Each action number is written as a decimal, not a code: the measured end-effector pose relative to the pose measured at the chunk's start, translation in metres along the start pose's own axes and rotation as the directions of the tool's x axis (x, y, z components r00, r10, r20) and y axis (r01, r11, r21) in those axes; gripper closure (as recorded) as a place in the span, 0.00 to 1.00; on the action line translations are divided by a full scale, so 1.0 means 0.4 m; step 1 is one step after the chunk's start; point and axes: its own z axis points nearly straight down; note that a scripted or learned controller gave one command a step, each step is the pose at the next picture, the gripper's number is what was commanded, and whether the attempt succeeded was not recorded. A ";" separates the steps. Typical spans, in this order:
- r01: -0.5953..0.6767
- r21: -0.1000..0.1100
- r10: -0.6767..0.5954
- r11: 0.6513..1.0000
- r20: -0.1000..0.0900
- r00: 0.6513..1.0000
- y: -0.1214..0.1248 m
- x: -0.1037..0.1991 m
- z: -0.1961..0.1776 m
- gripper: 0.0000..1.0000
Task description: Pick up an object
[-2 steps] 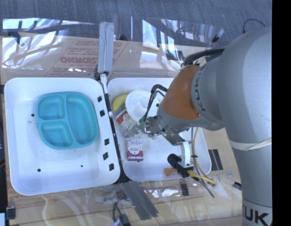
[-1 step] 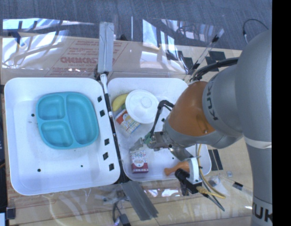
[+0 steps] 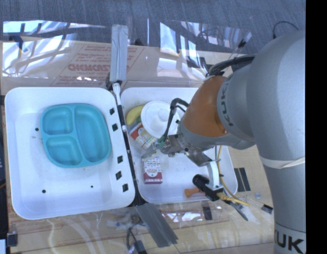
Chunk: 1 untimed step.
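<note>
We see the gripper (image 3: 164, 144) low in the right bin (image 3: 176, 194), beside the white cup (image 3: 155, 118); we cannot tell its grip state. Red carton (image 3: 152, 171) lies just below it, yellow item (image 3: 133, 114) left of the cup.

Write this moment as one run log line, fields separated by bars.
arm over right bin | items there: red packet, white lid | left bin: blue divided plate | no grasp seen

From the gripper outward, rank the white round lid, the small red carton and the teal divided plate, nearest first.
1. White round lid, just up-left of the gripper, right bin.
2. Small red carton, below-left, right bin.
3. Teal divided plate, far left, in the left bin.
</note>
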 end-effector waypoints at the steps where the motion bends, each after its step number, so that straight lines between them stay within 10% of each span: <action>1: 0.054 -0.007 -0.054 0.998 0.002 0.999 -0.094 0.023 -0.002 0.00</action>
